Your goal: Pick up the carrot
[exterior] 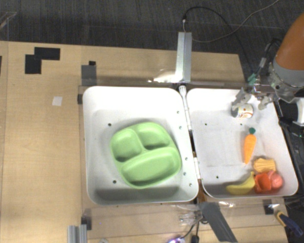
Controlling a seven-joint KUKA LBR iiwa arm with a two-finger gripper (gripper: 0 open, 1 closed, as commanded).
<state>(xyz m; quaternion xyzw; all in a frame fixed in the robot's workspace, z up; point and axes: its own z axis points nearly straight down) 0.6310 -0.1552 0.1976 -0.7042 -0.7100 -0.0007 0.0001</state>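
Observation:
The orange carrot (249, 148) lies in the right bin (213, 135), its green top pointing to the back. My gripper (250, 104) hangs over the bin's back right part, a short way behind the carrot and apart from it. Its fingers (236, 107) are spread open. A small white and orange object (246, 112) lies just below them; I cannot tell whether they touch it.
A yellow banana (241, 186), a red tomato-like toy (269, 181) and a yellow-orange toy (264, 164) crowd the right bin's front right corner, close to the carrot's tip. A green divided plate (144, 153) rests in the left bin (99, 135).

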